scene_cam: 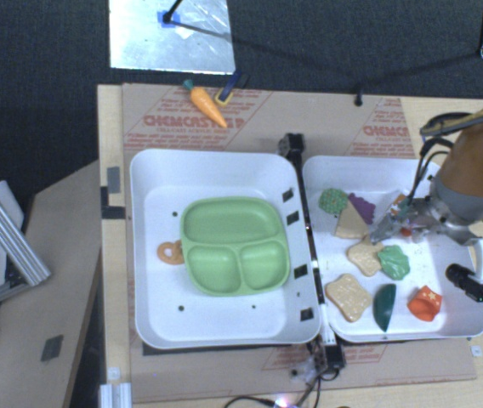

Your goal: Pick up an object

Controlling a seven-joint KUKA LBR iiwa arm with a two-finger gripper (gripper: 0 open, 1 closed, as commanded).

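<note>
Camera view: two white bins [216, 164] on cardboard-topped bench [309, 117], dark floor [37, 49].

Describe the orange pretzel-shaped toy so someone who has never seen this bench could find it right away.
Start at the left white bin, which holds a green three-compartment plate. Beside that plate's left edge, on the bin floor, lies the small orange pretzel-shaped toy. It is the bin's one loose piece, looped with holes.

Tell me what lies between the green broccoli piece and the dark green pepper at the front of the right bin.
In the camera view, between the broccoli and the dark green pepper lie a yellow cheese wedge and a tan cracker-like piece.
</note>
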